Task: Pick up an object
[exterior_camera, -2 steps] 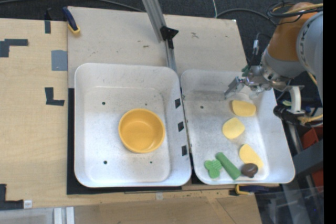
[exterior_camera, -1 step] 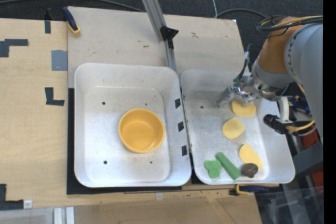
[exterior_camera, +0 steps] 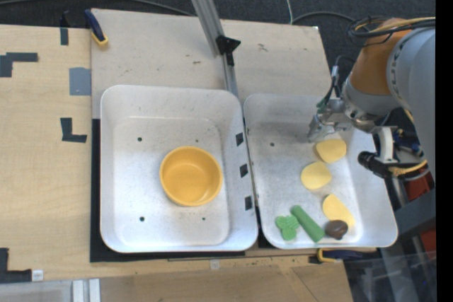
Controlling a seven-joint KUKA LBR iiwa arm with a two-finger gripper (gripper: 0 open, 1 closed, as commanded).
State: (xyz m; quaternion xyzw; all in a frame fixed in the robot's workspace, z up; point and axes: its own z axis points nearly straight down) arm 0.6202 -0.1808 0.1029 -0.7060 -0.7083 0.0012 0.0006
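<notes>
My gripper (exterior_camera: 318, 129) hangs low over the upper part of the right bin (exterior_camera: 276, 124), just above and to the left of a pale yellow piece (exterior_camera: 331, 150). Whether it touches that piece is unclear. Nothing shows in its grasp. A second yellow piece (exterior_camera: 316, 176) lies below the first, and a third (exterior_camera: 337, 209) lies nearer the front. At the bin's front edge are a green toy (exterior_camera: 301, 223) and a small brown lump (exterior_camera: 335, 228).
A yellow bowl (exterior_camera: 190, 175) sits in the middle of the left bin (exterior_camera: 127, 117). A slanted metal pole (exterior_camera: 205, 0) rises behind the bins, ending at the divider between them. A yellow-handled clamp (exterior_camera: 95, 26) grips the board's far left corner.
</notes>
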